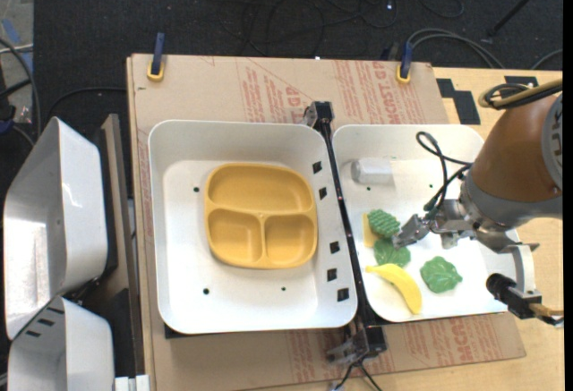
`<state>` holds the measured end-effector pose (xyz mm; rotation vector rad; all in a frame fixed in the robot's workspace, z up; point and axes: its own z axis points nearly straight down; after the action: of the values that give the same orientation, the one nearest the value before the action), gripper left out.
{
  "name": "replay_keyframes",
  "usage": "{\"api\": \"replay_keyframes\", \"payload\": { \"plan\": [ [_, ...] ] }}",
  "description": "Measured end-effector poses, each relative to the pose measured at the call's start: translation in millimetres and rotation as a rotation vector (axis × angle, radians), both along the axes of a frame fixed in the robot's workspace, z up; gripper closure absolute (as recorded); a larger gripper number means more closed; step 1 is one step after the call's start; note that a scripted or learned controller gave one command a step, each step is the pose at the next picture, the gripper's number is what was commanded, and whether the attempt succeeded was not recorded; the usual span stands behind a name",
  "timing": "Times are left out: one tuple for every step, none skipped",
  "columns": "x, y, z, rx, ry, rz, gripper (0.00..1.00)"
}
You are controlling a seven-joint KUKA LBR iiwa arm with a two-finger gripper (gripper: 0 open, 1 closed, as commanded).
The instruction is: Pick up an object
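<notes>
yellow tray (261,215) beside cluttered right bin (452,144)

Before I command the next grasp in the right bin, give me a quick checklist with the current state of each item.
1. Gripper is over the right bin, low among the objects: ok.
2. A target lies within reach: ok. A green piece lies just beneath it, a second green piece beside it.
3. Something is held between the fingers: cannot tell.
4. Neighbours leave room: not ok. The banana and both green pieces crowd together.
5. Spare targets lie apart: ok. A third green piece and a grey block each lie alone.
6. Yellow tray lies flat in the left bin: ok.
</notes>
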<state>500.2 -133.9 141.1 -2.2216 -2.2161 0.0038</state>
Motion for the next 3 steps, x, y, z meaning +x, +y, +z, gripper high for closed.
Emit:
{"api": "replay_keyframes", "payload": {
  "plan": [
    [0, 1, -51, 0.001, -0.002, 0.0, 0.0],
    [1, 1, -38, 0.001, -0.007, -0.001, 1.0],
    [9, -3, 23, -0.003, -0.009, 0.005, 1.0]
  ]
}}
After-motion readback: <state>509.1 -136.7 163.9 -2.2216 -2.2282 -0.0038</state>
